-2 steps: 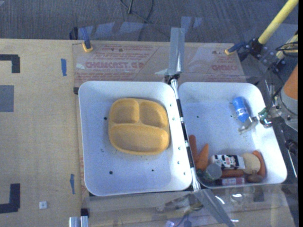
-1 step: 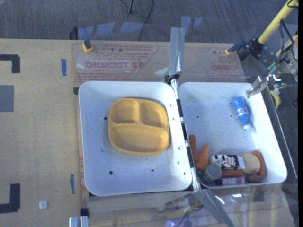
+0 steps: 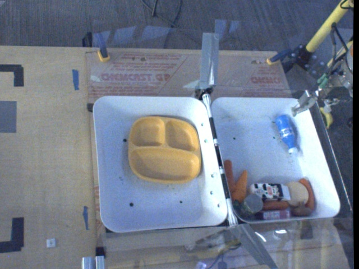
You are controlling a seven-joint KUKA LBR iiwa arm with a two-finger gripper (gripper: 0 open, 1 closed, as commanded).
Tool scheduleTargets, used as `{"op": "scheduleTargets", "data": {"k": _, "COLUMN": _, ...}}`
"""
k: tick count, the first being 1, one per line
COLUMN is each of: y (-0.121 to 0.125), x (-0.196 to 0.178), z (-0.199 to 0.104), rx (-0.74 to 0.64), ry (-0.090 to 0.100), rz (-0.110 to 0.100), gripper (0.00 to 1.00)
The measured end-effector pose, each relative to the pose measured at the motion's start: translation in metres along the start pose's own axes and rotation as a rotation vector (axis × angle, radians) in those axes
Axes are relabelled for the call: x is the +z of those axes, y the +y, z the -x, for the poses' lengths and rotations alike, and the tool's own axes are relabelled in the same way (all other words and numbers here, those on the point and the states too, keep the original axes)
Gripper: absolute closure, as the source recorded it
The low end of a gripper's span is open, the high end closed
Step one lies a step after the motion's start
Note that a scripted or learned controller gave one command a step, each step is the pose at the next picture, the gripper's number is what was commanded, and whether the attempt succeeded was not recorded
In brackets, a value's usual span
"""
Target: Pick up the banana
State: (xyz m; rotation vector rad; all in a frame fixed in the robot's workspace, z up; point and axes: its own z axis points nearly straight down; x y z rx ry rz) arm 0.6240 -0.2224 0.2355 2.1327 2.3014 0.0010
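Two shallow white plastic bins sitting side by side on the wooden surface (image 3: 45,150); hand state: cannot tell.
Left bin (image 3: 112,206) holding one yellow three-compartment plate (image 3: 165,149). Right bin (image 3: 247,133) holding one blue bottle (image 3: 286,132), two orange carrot-shaped pieces (image 3: 240,185) and one black-and-white carton (image 3: 269,191). Cannot tell the banana apart in that near-edge clutter.

The gripper (image 3: 306,102) hangs at the far right corner of the right bin (image 3: 252,116), and a bottle (image 3: 286,132) lies in that bin just beside it, a little nearer the camera. Well apart from the gripper, a carrot (image 3: 240,185) and a heap of small things (image 3: 280,198) crowd the same bin's near wall. A divided plate (image 3: 165,149) lies in the left bin (image 3: 112,195), farthest from the gripper.
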Motion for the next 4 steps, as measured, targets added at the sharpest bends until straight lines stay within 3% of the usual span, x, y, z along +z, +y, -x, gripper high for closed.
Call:
{"op": "scheduleTargets", "data": {"k": 1, "y": -0.049, "x": -0.052, "z": -0.005, "rx": -0.324, "ry": 0.002, "rz": -0.001, "gripper": 0.00}}
{"op": "scheduleTargets", "data": {"k": 2, "y": -0.049, "x": -0.053, "z": -0.005, "rx": -0.324, "ry": 0.002, "rz": -0.001, "gripper": 0.00}}
{"op": "scheduleTargets", "data": {"k": 3, "y": -0.001, "x": -0.016, "z": -0.001, "rx": -0.417, "ry": -0.002, "rz": 0.004, "gripper": 0.00}}
{"op": "scheduleTargets", "data": {"k": 4, "y": -0.067, "x": 0.126, "z": -0.041, "rx": -0.341, "ry": 0.003, "rz": 0.000, "gripper": 0.00}}
